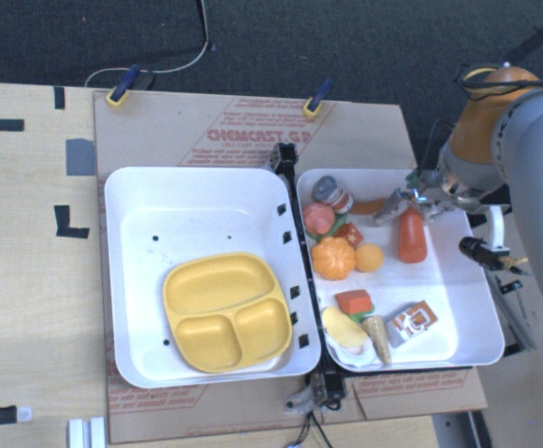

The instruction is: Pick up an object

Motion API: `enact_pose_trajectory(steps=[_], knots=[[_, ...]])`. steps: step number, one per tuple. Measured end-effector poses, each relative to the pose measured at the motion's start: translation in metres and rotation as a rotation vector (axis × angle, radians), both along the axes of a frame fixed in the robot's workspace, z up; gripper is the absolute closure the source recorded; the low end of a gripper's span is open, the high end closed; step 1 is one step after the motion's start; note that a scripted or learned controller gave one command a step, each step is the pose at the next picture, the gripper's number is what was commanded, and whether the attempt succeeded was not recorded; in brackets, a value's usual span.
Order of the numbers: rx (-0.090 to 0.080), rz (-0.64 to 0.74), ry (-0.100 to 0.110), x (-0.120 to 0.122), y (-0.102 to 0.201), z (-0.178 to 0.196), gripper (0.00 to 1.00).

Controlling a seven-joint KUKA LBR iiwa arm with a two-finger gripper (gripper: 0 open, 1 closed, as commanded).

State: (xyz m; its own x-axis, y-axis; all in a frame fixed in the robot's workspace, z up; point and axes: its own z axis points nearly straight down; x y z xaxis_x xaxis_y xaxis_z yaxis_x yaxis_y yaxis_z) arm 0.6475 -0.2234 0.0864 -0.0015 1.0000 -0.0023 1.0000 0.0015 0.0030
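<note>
Dark carpet runs behind a wooden bench, and on the bench a cardboard sheet [253, 133], held by two clips at its far edge, carries two shallow white bins side by side. Inside the left bin [132, 194] lies a yellow divided plate [225, 311], toward that bin's 5 o'clock corner. All the small items sit in the right bin [477, 339]: a can [330, 192] at about 11 o'clock, a pink-red round piece [319, 218] just below it, an orange fruit [334, 259] with a smaller orange ball [369, 258] touching its 3 o'clock side, a red-and-green piece [354, 301] near the middle, a pale yellow piece [344, 329] and a cone-like stick [380, 339] around 7 o'clock, and a small printed box [411, 320] at roughly 5 o'clock. The arm reaches in from 3 o'clock, and its gripper [411, 200] sits low at the bin's 1 o'clock area, right at the top end of a red bottle-shaped object [411, 235], which lies on the bin floor pointing toward 6 o'clock. Whether the claw is spread or closed cannot be told at this angle, and nothing is plainly seen clamped in it. As a judgement, the task is at the approach-or-grasp stage: the red object looks like the chosen target, it appears not yet lifted, and securing it and raising it clear of the bin remain to be done.
</note>
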Motion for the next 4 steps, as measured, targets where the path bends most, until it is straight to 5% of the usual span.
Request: enact_pose_trajectory(steps=[1,2,3,4], knots=[[0.001,-0.002,0.003,-0.050,0.019,0.001,0.00],[0.000,-0.001,-0.002,-0.048,0.019,0.012,1.00],[-0.001,0.001,0.017,-0.013,0.062,-0.002,1.00],[0.003,0.006,-0.006,0.012,0.126,0.101,1.00]])
